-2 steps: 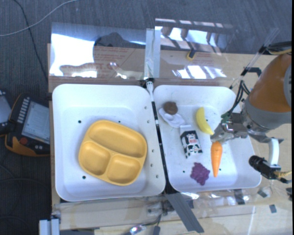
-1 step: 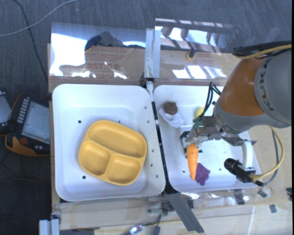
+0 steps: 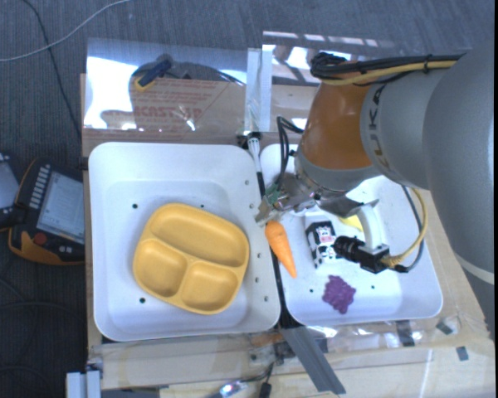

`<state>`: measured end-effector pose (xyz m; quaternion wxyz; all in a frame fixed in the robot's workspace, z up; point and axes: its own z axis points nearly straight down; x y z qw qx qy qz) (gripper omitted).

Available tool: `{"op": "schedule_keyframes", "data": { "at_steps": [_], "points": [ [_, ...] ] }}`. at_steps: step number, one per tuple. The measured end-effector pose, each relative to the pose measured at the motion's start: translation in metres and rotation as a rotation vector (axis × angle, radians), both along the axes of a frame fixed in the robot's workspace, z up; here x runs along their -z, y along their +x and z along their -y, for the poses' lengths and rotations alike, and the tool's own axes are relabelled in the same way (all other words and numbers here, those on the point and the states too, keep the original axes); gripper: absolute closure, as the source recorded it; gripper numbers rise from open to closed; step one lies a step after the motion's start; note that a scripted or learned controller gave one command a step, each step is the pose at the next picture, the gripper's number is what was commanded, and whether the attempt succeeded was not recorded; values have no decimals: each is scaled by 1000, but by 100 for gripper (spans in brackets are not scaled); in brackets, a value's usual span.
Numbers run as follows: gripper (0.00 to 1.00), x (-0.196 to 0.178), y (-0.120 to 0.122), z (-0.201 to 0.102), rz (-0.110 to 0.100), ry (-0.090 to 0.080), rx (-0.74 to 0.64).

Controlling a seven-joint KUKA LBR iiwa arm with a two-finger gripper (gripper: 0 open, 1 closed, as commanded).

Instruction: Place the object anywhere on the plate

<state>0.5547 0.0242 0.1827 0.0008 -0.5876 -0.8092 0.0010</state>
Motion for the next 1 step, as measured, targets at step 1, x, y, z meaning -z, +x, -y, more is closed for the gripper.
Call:
{"op": "schedule_keyframes", "data": {
  "at_steps": [1],
  "points": [
    [100, 0, 11, -74, -1, -1, -66]
  ]
}}
